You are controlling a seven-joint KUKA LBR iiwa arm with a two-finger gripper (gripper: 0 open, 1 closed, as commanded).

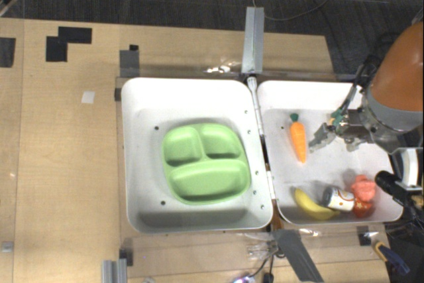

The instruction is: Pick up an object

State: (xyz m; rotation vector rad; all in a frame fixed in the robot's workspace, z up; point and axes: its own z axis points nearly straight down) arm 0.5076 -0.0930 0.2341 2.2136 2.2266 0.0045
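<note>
The two-finger metal gripper (324, 136) hangs spread and holding nothing just right of the small orange plastic carrot (299, 140) in the right white bin (285, 97); descending there, it could miss the carrot or nudge it away.

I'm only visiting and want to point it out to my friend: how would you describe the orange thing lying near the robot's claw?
Find the two white bins side by side and take the right bin, where the arm reaches in. In its upper left part lies a toy carrot, pointing lengthwise down the bin, just left of the gripper. It alone is long, orange and green-topped; the yellow banana and red toys sit along the bottom edge.
</note>
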